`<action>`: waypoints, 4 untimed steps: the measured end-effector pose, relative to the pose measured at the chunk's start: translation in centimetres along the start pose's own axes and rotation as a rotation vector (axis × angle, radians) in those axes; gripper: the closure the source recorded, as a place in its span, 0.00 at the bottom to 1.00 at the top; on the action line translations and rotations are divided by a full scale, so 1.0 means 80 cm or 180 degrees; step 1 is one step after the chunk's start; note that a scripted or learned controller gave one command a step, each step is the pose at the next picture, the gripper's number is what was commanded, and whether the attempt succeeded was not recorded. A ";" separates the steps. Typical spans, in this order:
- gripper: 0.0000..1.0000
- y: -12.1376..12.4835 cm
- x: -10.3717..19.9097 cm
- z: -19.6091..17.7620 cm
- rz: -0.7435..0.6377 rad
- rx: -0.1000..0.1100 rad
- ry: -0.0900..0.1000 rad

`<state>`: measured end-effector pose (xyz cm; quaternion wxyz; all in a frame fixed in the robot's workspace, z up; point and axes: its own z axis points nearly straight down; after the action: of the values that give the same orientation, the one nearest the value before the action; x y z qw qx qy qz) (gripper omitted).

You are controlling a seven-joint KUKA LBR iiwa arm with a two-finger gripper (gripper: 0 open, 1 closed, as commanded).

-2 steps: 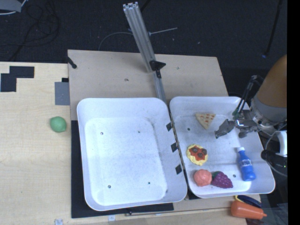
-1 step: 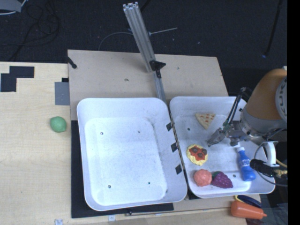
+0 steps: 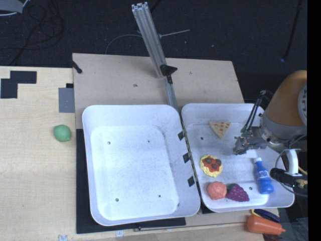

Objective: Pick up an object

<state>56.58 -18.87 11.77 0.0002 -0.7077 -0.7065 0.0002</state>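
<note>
The right bin point(image 3: 200, 115) holds a pizza slice point(image 3: 219, 128) at the back, a round yellow and red pizza toy point(image 3: 211, 165) in the middle, a pink ball point(image 3: 216, 190), a purple grape bunch point(image 3: 237, 192) and a blue bottle point(image 3: 262, 175) at the front right. My gripper point(image 3: 242, 147) hangs low over the bin floor, right of the round pizza and behind the blue bottle. It touches none of the toys. Nothing shows between its dark fingers, and their spacing is too small to read.
The left bin point(image 3: 133, 164) lies beside the right one. A green ball point(image 3: 62, 133) rests on the bench far left. An orange object point(image 3: 264, 225) lies off the right bin's front corner. A metal rail point(image 3: 152, 39) slants up behind the bins.
</note>
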 end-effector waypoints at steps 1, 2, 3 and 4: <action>1.00 0.007 0.005 -0.055 -0.0006 -0.0012 -0.0002; 1.00 0.008 0.004 -0.117 -0.0004 -0.0013 -0.0003; 1.00 0.019 0.070 -0.130 -0.0018 -0.0005 0.0003; 1.00 0.032 0.126 -0.123 -0.0016 0.0000 0.0004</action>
<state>59.20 -8.80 21.64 0.0006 -0.7059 -0.7083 -0.0001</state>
